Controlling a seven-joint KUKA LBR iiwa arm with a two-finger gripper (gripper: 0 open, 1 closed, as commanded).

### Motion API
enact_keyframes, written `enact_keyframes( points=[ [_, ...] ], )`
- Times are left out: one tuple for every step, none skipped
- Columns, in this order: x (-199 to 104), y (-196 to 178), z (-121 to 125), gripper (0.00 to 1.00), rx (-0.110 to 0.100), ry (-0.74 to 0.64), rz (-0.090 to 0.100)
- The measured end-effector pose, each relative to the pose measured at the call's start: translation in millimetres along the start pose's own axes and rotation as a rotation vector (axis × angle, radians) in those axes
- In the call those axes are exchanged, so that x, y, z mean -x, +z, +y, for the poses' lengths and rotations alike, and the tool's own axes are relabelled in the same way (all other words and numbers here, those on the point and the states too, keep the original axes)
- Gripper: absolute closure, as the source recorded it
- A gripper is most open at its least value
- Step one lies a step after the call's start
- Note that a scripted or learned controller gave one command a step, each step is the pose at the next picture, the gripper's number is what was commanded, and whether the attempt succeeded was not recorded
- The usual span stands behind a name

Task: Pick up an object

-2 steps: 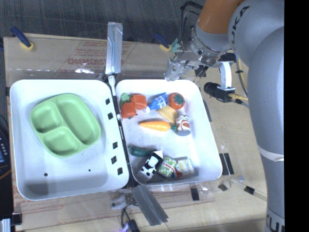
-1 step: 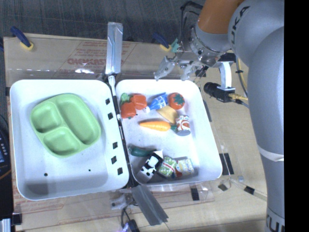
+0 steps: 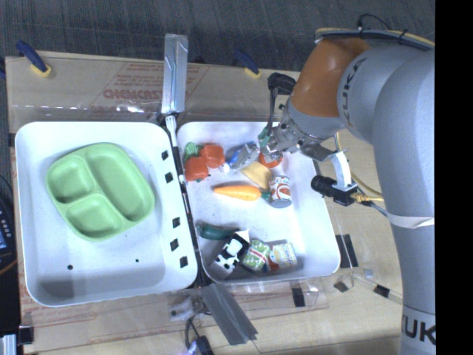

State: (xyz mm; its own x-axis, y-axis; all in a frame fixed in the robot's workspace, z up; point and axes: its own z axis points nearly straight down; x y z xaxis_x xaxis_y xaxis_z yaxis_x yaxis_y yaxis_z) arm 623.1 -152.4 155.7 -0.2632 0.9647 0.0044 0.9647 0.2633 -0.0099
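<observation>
Target, by my read: the yellow wedge (image 3: 256, 174), lying flat on the right bin's (image 3: 314, 231) floor just below and left of the claw (image 3: 270, 151). Its long axis seems to run on a slant, narrower end toward the claw, broad end down toward the carrot (image 3: 236, 192); the outline is soft, so this is tentative.

Claw sits low over the bin's upper middle. How far it is parted cannot be told, and nothing can be made out in its grip.

Crowding is the hazard. A silver-blue wrapped piece (image 3: 241, 154) lies just left of the claw, a red-and-white can (image 3: 280, 189) just below it, and the wedge touches or nearly touches both the can and the carrot. A descent slightly off could pinch two items, or nudge the wedge aside. The wedge being low and flat, the claw may slide over it.

Further left: orange-red toy (image 3: 203, 163). Well below: packets (image 3: 257, 256) at the near wall. Green tray (image 3: 100, 189) in the left bin.
</observation>
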Motion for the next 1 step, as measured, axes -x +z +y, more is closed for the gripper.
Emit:
enact_keyframes(
  points=[
    [56.6, 62.6, -11.6, 0.00, 0.003, 0.015, -0.001]
  ],
)
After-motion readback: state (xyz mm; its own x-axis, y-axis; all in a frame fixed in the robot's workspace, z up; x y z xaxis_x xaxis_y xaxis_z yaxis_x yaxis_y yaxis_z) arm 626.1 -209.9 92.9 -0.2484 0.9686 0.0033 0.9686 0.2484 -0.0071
